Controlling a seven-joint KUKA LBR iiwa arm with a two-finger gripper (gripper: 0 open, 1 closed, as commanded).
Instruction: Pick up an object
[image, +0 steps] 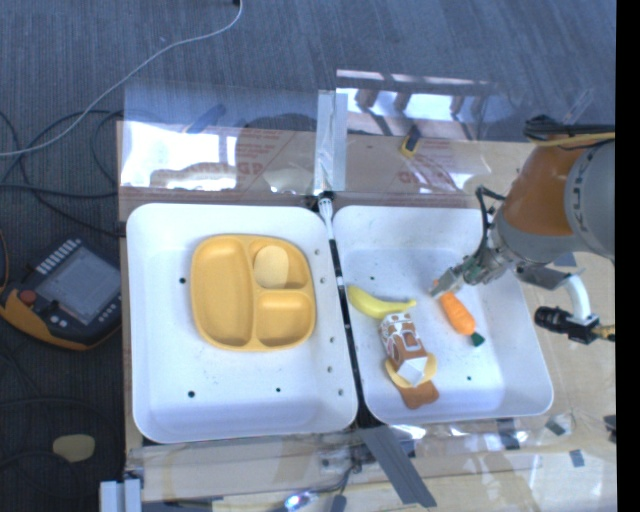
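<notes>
1. A small brown-and-white carton (405, 345) lay in the right bin (520, 385), nearest the camera, its torn flap toward the front wall.
2. A banana (375, 300) lay just beside it, by the divider.
3. A carrot (459, 313) lay just below the pincer (455, 280); whether the pincer was open or closed I cannot tell.
4. A yellow divided tray (225, 300) sat in the left bin (160, 400).

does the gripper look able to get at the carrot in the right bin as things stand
Probably yes: the gripper hangs just above the carrot, which lies apart from the banana and carton, with nothing over it.
</notes>
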